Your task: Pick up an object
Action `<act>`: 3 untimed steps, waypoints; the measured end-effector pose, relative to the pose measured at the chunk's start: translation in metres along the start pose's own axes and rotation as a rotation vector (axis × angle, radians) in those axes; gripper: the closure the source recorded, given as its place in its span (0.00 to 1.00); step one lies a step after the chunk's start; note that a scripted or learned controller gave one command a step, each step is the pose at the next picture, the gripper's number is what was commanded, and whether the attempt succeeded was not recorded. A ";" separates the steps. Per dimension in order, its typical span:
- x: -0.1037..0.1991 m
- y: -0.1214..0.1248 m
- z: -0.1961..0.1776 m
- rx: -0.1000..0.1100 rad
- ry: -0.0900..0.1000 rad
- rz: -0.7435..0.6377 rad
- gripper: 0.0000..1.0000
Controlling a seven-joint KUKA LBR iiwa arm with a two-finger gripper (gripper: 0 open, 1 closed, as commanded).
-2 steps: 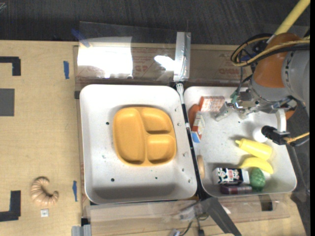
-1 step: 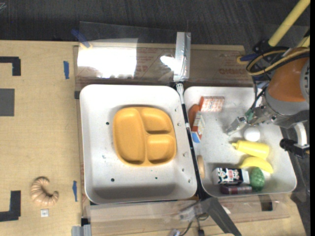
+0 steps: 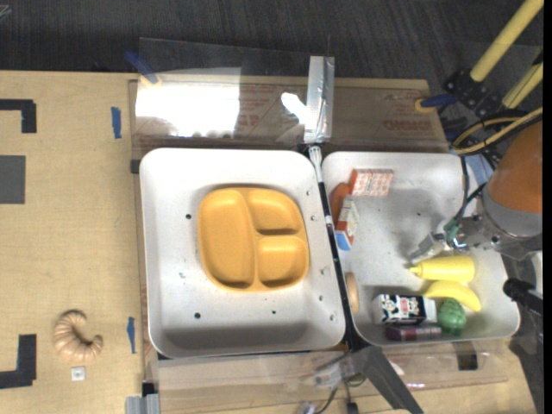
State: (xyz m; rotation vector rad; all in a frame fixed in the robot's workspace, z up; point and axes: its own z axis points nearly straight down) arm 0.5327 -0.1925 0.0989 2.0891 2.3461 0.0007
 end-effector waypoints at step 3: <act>0.061 -0.029 0.010 -0.005 0.002 -0.180 1.00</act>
